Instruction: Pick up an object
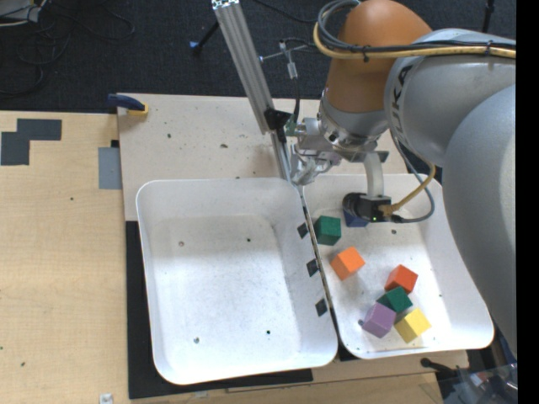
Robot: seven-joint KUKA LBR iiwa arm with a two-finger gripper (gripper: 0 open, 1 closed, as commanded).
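Note:
Several small blocks lie in the right bin (455, 310): a green cube (328, 229), an orange cube (347, 262), a red cube (402, 278), a dark green cube (394, 300), a purple cube (379, 319) and a yellow cube (412, 325). A blue block (355, 218) is partly hidden by a black part of the wrist. My gripper (303, 172) hangs over the far end of the divider between the bins, up and to the left of the green cube. No block is seen in it.
The left bin (168, 225) sits beside the right one, with black tabs (312, 267) along the shared edge. A slanted metal rail (249, 66) rises just left of the gripper. A blue clamp (126, 103) lies at the bench's far left.

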